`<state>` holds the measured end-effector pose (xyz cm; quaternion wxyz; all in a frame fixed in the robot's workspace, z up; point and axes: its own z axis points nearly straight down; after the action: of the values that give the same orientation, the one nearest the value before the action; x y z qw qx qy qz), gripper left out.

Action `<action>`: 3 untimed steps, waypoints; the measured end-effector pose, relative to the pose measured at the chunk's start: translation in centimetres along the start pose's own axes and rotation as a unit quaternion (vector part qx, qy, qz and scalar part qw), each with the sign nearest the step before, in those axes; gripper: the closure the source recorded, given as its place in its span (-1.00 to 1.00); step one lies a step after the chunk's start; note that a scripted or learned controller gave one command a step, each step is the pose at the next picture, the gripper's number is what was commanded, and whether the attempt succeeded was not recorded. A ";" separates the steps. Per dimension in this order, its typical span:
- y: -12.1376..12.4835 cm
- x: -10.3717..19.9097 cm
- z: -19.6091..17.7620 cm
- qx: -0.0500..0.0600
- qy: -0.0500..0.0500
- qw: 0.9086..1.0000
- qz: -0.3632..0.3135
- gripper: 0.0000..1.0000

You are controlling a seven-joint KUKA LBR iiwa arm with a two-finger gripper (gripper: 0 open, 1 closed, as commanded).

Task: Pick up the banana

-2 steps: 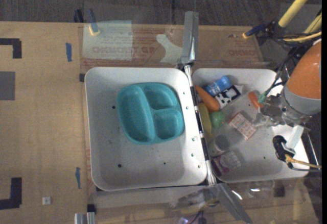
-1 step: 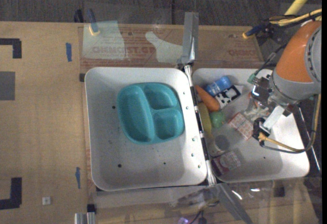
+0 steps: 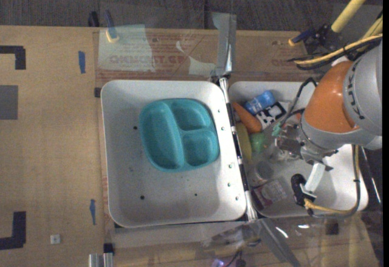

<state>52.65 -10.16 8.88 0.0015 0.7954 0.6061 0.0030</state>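
Observation:
The banana (image 3: 243, 140) is a pale yellow-green shape lying lengthwise against the left wall of the right bin (image 3: 349, 196). My gripper (image 3: 281, 140) hangs over the middle of that bin, below the arm's orange band (image 3: 327, 106). It sits a little to the right of the banana, with a green object (image 3: 258, 142) between them. Nothing shows between the gripper and the banana as a grasp; the wrist body hides the tip.
An orange carrot (image 3: 247, 117), a blue item (image 3: 260, 102) and a black-and-white item (image 3: 269, 114) crowd the right bin's back left. A dark packet (image 3: 271, 190) lies near its front. A teal divided plate (image 3: 180, 134) sits in the left bin (image 3: 121, 187). Cables trail by the arm.

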 end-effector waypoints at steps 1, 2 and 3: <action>5.8 4.6 -15.5 0.003 -0.002 1.000 -0.002 1.00; 13.6 4.2 -21.7 0.002 -0.003 0.974 0.226 1.00; 10.5 9.2 -26.5 0.002 -0.003 0.926 0.378 1.00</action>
<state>65.06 -4.12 35.51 0.0002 0.9654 0.2609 -0.0005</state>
